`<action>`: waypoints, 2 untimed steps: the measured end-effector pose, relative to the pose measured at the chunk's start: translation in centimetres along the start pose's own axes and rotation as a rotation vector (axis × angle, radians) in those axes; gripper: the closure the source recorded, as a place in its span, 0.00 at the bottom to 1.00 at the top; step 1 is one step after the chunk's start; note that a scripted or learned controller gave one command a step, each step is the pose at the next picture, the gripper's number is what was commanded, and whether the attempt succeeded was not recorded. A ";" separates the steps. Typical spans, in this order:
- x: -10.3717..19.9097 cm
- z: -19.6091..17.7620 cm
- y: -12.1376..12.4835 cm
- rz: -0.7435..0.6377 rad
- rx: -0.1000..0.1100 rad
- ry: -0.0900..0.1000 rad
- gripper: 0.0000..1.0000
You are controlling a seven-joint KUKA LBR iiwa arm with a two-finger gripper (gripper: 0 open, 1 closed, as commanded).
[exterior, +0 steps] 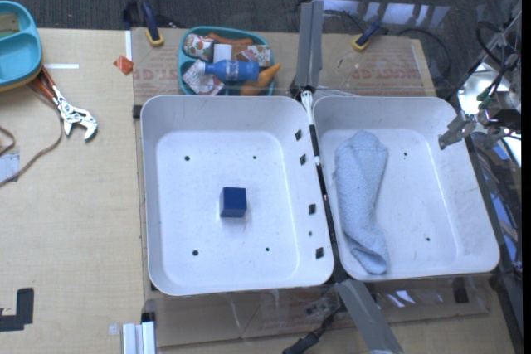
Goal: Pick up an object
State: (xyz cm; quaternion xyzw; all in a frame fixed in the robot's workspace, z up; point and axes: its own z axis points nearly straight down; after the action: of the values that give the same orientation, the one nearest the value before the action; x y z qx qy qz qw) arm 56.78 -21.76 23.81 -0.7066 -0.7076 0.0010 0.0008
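A small dark-blue cube (234,201) sits on the floor of the left white bin (166,261), a little left of its middle. A pale blue-grey cloth (362,196) lies crumpled lengthwise in the right white bin (456,244), along its left side, running from the back toward the front edge. Nothing touches either object.
Behind the left bin stands a teal bowl (226,62) packed with several small items. A wrench (73,117) and a teal tray (17,54) lie on the wooden bench at the far left. Cables and metal hardware (489,108) crowd the right bin's right rim.
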 end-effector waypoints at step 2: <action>4.6 1.3 4.2 0.536 0.000 -0.001 0.00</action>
State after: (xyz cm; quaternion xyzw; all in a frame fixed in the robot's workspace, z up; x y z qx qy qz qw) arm 60.93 -17.14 22.49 -0.8686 -0.4955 0.0016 0.0003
